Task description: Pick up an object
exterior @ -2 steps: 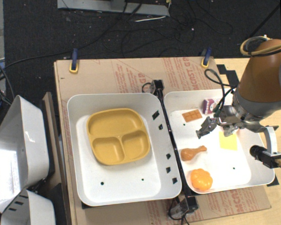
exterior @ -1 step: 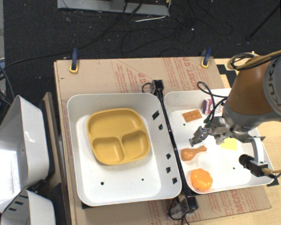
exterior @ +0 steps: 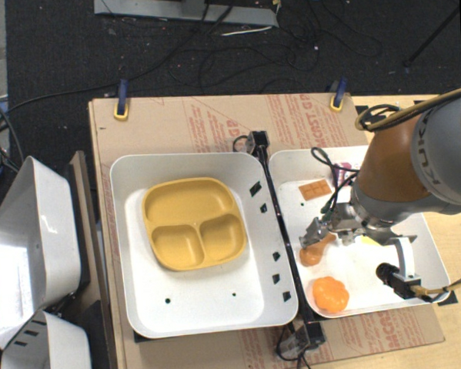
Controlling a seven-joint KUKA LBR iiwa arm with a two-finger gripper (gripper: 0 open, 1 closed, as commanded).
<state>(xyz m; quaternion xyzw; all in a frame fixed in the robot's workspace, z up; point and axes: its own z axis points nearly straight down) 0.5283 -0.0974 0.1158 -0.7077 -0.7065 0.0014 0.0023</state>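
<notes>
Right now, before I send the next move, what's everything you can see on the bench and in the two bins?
Shallow white plastic bins: two, side by side on the bench.
Yellow three-compartment plastic tray: one, in the left bin.
Round orange fruit-like object: one, right bin, near edge.
Small brown-orange rounded object: one, right bin, by the tool.
Flat orange-tan rectangular piece: one, right bin, far side.
Yellow-and-blue clamps: two, far edge of the board.
Grey-and-orange arm: one, over the right bin; tool low beside the brown-orange object.

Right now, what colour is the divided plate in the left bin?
Mustard yellow: the divided plate shows clearly in the camera view, lying in the left bin.
</notes>
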